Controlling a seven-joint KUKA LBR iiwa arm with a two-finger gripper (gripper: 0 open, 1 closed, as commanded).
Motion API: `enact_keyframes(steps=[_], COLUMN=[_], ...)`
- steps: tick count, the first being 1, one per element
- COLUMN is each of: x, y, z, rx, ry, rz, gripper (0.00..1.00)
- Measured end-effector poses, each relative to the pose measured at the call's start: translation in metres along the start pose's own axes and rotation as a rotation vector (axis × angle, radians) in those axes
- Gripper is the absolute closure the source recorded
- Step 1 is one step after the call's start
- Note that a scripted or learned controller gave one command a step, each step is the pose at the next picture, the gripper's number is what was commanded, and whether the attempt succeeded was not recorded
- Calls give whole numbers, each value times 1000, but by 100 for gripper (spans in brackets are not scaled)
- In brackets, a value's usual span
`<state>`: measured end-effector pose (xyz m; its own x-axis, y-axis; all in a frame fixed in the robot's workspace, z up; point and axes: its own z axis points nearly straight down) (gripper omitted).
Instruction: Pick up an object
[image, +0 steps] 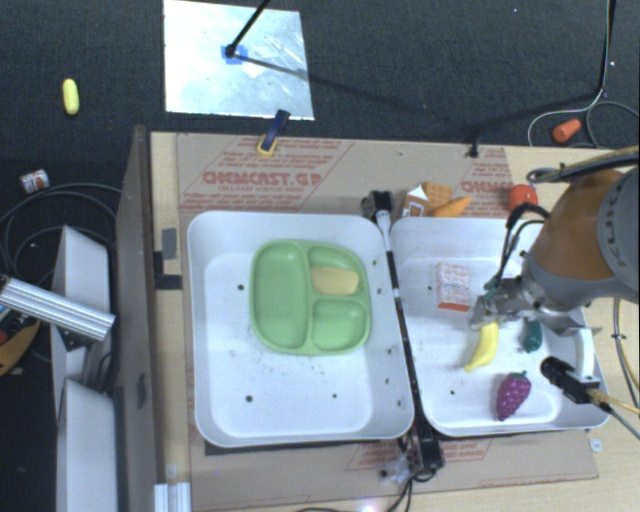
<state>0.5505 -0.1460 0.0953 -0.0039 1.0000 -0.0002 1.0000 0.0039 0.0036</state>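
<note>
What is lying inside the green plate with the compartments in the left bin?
The green plate holds one pale yellow object in its upper right compartment. The other two compartments show only green surface. Whatever lies under that yellow piece, or under the plate, is covered.

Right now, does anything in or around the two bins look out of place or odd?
A few things lie outside the bins: an orange carrot-like toy and a small box rest on the cardboard behind the right bin, and a yellow object lies on the dark floor at far left. Nothing looks spilled or damaged.
</note>
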Motion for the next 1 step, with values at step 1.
enact_keyframes(steps=[1], x=[72], y=[-8], z=[-99], rx=[-7], ry=[2], rz=[-8], gripper=[100])
